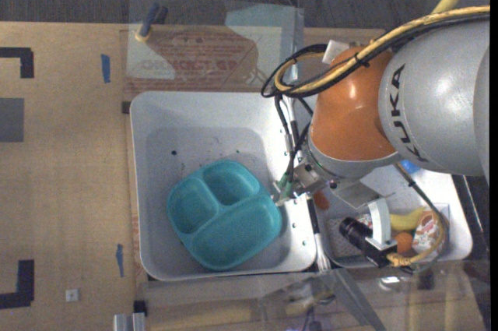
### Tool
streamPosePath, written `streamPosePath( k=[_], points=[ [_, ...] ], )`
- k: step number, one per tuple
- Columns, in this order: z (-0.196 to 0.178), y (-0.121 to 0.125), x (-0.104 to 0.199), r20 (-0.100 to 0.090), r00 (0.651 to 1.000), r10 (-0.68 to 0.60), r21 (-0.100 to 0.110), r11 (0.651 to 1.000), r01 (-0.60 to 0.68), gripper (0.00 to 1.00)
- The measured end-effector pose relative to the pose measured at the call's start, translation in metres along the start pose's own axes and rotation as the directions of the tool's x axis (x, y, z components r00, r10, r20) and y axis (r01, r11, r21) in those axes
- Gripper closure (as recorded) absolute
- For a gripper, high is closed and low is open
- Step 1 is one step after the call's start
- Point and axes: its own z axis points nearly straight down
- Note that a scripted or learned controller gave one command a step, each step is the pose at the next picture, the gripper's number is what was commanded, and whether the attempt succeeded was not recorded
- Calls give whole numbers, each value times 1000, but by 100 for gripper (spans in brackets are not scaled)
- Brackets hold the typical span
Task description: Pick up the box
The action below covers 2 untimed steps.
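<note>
One tool [289, 188] hangs at the teal tray's [224, 214] right edge, centre frame, its state indeterminate; box location unclear among lower-right bin [459, 244] clutter; pickup not yet done.

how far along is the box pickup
Nothing looks done yet: no box shows between the gripper's fingers. In hand: the arm hangs over the wall between the bins, beside the teal tray in the left bin. Left: find the box, perhaps in the right bin's clutter, grasp and lift.
</note>
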Motion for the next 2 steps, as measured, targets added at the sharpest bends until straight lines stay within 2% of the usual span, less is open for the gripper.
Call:
streamPosePath(
  k=[1, 2],
  points=[
    [16, -17, -24, -2, 999, 44, 4, 999, -44, 100],
    [16, -17, -24, -2, 999, 45, 3, 999, -45, 0]
  ],
)
